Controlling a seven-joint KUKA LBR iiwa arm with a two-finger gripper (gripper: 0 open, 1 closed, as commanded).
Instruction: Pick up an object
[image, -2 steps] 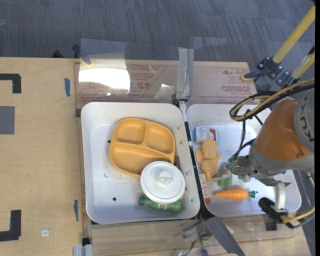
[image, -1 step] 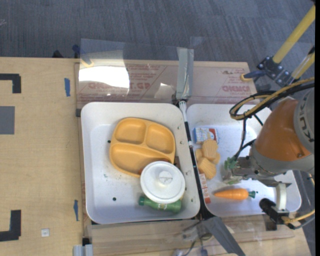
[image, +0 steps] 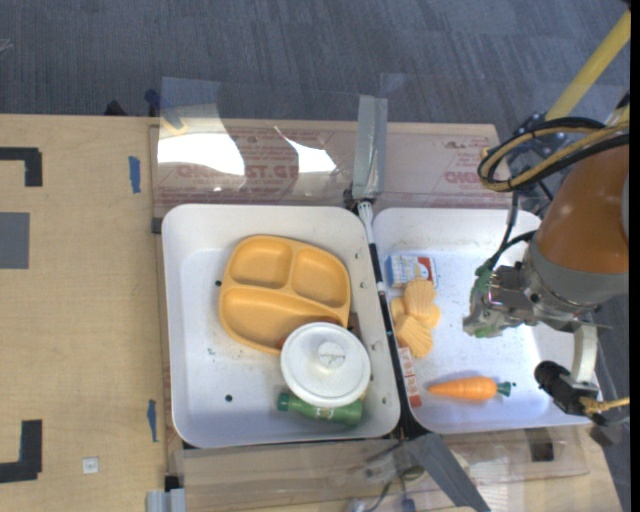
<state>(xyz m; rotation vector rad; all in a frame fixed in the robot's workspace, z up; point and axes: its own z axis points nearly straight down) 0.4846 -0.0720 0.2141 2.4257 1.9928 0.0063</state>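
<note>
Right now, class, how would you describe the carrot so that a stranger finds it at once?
Take the right bin of the two. Along its near edge lies the carrot, lengthwise, green tip toward the arm. It is slim and bright orange; the pale yellow chips above it are wavy.

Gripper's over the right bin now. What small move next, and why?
Probably shift the gripper toward the carrot, then descend. It sits above bare floor of the right bin with nothing visibly in it, and the carrot lies alone just below it in the view, apart from the yellow pieces.
</note>
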